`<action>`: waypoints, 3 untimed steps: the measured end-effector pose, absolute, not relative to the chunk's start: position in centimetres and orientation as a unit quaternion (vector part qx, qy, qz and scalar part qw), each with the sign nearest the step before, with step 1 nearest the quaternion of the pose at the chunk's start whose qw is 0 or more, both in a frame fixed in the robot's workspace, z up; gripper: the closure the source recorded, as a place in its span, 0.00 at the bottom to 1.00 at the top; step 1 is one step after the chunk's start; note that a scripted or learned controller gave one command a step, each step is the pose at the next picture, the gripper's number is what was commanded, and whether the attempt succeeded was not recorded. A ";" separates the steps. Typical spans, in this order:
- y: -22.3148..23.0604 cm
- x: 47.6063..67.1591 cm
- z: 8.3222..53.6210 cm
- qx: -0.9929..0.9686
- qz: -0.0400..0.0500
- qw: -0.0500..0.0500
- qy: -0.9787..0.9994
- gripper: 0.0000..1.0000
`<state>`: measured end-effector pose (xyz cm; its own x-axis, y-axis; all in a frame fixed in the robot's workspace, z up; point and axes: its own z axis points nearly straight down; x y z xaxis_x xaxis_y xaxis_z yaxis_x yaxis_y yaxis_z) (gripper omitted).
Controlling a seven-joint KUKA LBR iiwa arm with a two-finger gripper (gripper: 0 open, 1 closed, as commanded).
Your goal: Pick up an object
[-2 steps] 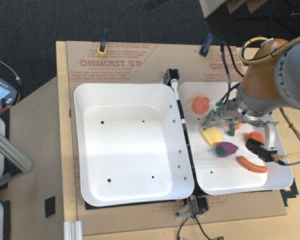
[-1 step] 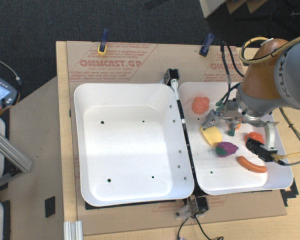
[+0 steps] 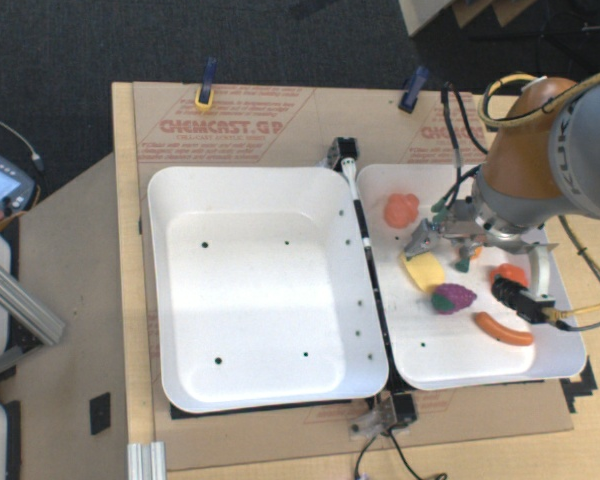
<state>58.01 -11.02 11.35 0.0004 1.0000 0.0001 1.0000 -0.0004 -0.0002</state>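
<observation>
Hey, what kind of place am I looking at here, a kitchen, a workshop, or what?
Most likely a robotics lab test bench, not a kitchen. A grey and orange robot arm reaches over two white bins clamped onto a cardboard-covered bench, and the small items like the orange sausage-shaped piece look like toy food.

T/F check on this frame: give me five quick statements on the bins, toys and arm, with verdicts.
1. All the toys lie in the right white bin. True.
2. The yellow wedge-shaped block touches the purple grape-like toy. True, or nearly so.
3. The orange sausage-shaped toy lies in the left bin. False: it is in the right bin, near its front edge.
4. The pink-orange rounded toy sits at the right bin's front. False: it is near the back.
5. The gripper hangs over the left white bin. False: it is over the right bin.
</observation>
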 end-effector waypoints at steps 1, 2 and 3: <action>-11.0 58.0 11.4 -0.707 0.000 0.000 -0.707 0.00; -11.0 58.0 11.4 -0.707 0.000 0.000 -0.707 0.00; -11.0 58.0 11.4 -0.707 0.000 0.000 -0.707 0.00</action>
